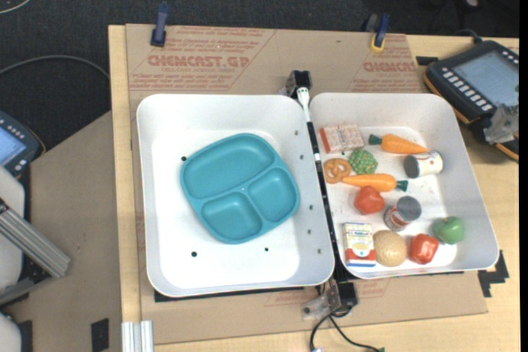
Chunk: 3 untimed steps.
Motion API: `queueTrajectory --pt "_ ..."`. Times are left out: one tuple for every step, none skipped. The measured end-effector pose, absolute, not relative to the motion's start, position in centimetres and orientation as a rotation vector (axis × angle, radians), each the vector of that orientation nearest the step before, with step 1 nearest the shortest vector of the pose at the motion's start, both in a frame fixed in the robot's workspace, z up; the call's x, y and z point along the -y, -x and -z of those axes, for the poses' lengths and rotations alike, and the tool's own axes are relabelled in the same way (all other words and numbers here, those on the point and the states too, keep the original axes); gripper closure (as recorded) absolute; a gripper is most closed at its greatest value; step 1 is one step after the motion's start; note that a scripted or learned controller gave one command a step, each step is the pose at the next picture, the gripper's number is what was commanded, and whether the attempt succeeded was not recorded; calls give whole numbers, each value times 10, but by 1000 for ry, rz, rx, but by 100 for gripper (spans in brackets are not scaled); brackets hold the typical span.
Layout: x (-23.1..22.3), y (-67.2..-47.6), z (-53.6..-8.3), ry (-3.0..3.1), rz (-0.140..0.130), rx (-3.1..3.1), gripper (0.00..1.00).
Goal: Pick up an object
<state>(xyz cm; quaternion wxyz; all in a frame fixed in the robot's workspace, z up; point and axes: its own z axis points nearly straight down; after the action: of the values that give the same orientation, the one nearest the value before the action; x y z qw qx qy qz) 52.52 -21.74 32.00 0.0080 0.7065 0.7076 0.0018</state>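
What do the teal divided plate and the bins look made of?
The teal three-compartment plate looks like moulded plastic: uniform colour, soft sheen, rounded dividers. The two shallow white bins, left and right, also look like smooth plastic with rounded rims, though coated metal can't be excluded.

Print on the small carton [358, 242] too small to read; black handset [477, 83] cut by right edge

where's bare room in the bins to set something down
Left bin: bare floor all around the teal plate, widest along its near and left walls. Right bin: crowded with toy food; only its far strip above the carrot and right edge are bare.
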Motion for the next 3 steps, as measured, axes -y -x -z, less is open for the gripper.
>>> queueTrajectory --pt "223 -542 -259 -2226 4 -2225 100" --pt "118 -521 -307 -2210 -6 -2233 100" --pt "183 -504 -299 -2229 4 -2215 100"
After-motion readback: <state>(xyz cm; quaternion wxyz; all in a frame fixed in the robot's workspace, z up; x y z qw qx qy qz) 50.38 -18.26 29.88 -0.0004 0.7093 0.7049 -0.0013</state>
